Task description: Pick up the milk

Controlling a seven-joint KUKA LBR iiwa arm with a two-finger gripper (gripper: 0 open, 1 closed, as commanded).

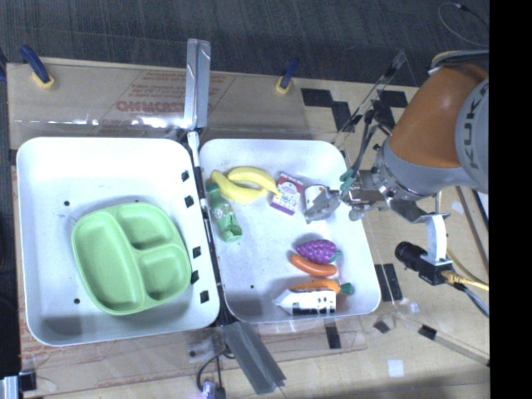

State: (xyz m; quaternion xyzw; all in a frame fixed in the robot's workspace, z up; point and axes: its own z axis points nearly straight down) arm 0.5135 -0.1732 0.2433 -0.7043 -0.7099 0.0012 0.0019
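The milk [287, 194] is a small white and purple carton lying in the upper middle of the right bin [249, 293], just right of the banana [243, 183]. My gripper [339, 205] hovers at the bin's right rim, a short way right of the carton and apart from it. Its fingers stand open, with nothing visible between them. A small white object [315, 196] lies between the carton and the left fingertip [319, 210].
The right bin also holds a green bottle [223, 214] at its left wall, purple grapes [317, 250], an orange sausage [314, 266], a carrot [316, 287] and a white toy vehicle [309, 302]. The left bin [41, 173] carries a green divided plate [131, 256].
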